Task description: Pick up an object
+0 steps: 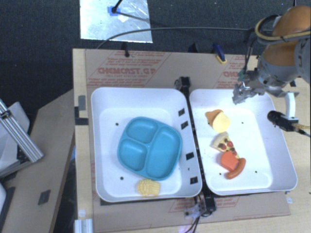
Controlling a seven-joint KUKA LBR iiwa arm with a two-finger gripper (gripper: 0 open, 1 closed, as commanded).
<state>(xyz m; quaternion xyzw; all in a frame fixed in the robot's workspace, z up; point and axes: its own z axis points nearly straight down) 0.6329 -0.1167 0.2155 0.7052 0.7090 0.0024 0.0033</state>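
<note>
The right bin (272,144) holds a yellow and orange toy food piece (218,120), a pizza slice (224,143) and an orange-red piece with a sausage (232,165) lined up along its left half. My gripper (241,94) hangs over the bin's far edge, up and to the right of the yellow piece and apart from it. Nothing shows between the fingers.
The left bin (104,130) carries a blue divided plate (148,147) and a corn cob (148,187) near its front wall. A black clip strip (189,135) joins the two bins. A black fitting (281,119) sits by the right bin's right rim.
</note>
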